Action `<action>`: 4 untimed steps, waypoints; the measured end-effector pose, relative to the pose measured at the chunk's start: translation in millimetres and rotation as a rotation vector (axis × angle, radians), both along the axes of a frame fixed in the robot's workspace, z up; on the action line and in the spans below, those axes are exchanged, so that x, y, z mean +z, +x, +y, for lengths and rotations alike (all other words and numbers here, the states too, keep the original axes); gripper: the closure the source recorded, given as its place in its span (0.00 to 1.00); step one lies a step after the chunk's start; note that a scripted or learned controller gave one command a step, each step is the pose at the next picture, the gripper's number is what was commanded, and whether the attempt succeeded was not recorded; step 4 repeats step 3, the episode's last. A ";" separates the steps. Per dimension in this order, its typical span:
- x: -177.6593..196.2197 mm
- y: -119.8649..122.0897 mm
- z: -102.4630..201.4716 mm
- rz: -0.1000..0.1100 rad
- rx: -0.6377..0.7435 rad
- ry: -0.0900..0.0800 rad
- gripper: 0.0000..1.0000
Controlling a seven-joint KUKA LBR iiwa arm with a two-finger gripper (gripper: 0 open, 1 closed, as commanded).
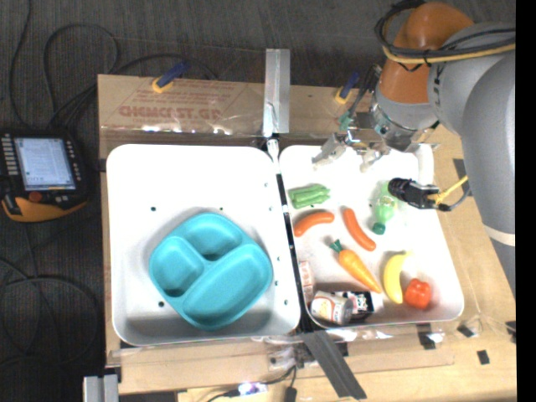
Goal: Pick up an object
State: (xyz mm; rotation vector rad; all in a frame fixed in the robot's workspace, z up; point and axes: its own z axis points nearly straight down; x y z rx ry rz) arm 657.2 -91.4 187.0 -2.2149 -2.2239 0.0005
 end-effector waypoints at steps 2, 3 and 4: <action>-70.3 -63.6 -36.9 -0.001 0.220 0.003 1.00; 49.6 -32.7 4.5 -0.001 -0.040 -0.004 1.00; 49.6 -32.7 4.5 -0.001 -0.040 -0.004 1.00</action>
